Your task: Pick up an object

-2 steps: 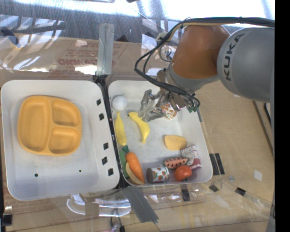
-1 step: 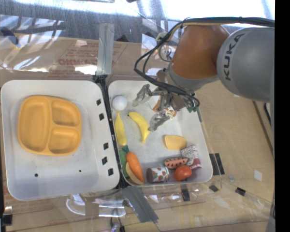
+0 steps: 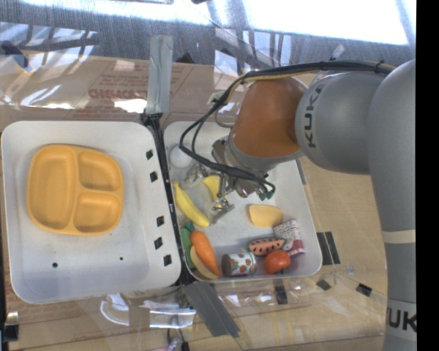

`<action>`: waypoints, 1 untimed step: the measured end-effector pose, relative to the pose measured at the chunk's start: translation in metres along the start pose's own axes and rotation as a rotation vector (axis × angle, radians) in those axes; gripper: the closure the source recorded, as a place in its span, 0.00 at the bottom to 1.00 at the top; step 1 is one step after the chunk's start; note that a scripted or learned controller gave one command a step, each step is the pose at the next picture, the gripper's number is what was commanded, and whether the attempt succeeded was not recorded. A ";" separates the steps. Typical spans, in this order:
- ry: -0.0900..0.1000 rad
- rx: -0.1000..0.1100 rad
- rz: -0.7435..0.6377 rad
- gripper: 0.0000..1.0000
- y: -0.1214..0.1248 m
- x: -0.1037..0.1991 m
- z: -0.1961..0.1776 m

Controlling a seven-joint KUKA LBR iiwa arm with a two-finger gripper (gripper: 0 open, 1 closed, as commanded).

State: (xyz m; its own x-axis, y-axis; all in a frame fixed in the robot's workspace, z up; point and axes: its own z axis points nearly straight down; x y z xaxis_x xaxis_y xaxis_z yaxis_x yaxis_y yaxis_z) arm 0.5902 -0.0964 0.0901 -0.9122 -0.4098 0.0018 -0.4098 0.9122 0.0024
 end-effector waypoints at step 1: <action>-0.006 0.003 -0.006 1.00 0.000 -0.003 -0.013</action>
State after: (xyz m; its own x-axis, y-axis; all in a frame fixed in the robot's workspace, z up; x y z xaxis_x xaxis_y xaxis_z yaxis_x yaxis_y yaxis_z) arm 0.5928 -0.0950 0.1027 -0.9099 -0.4149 -0.0039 -0.4149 0.9099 -0.0007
